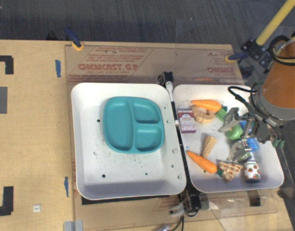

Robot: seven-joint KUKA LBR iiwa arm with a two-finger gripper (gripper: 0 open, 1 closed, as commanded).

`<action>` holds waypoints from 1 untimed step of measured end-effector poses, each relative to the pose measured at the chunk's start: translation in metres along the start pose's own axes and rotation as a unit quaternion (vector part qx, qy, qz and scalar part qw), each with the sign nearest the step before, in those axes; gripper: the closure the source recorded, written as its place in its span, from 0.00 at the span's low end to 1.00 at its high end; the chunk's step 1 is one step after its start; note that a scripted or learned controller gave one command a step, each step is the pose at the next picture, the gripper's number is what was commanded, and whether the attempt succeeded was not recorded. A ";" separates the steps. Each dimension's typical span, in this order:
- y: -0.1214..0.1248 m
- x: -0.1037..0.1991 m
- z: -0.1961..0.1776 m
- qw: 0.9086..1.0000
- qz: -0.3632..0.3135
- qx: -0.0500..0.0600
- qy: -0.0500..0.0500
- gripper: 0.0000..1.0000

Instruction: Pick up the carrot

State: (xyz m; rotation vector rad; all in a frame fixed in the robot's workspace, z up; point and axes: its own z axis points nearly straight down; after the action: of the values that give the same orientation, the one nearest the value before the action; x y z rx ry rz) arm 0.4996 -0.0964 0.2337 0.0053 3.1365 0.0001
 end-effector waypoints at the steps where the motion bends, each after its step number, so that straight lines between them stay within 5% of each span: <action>1: 0.063 0.020 0.050 0.996 0.088 -0.001 0.002 0.00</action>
State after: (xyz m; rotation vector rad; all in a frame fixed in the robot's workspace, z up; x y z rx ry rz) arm 0.4804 -0.0330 0.1839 0.2809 3.1289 0.0044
